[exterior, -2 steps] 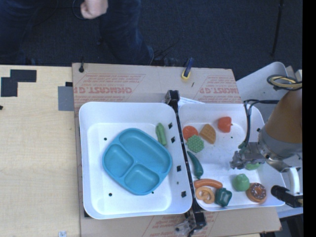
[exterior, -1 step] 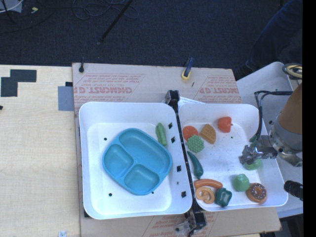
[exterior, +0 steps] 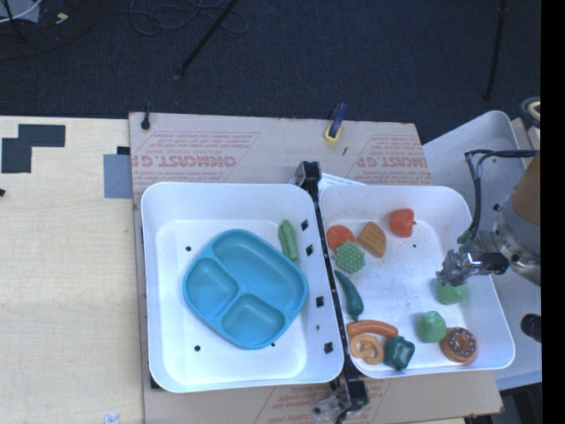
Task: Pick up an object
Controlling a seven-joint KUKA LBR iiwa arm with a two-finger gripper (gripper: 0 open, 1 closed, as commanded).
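The pincer (exterior: 453, 272) is down at the right side of the right bin (exterior: 481, 215), right over a small green piece (exterior: 451, 293) that lies close to the bin's right wall. From this slanted view I cannot tell whether the pincer is open or closed, nor whether it is touching the green piece or only just above it; the metal hides the top of it.

The green piece looks like the thing being gone for. Other things in that bin lie apart from it: a second green piece (exterior: 432, 326) and a brown doughnut (exterior: 459, 344) nearer the front edge, a red piece (exterior: 402, 222) and an orange wedge (exterior: 372, 238) towards the back, and a green knobbly ball (exterior: 350, 257) by the divider. The left bin (exterior: 168, 237) holds a blue divided plate (exterior: 245, 287) and a small green pod (exterior: 289, 239).

To do this step well, the arm should probably come straight down so that the piece sits centred in the grip, not caught on one edge. The piece is small and seems rounded, so an off-centre squeeze may squirt it sideways towards the wall. The wall is near, so the outer side of the grip needs room between the piece and the wall. Close gently, then lift straight up and check that the piece comes with it.
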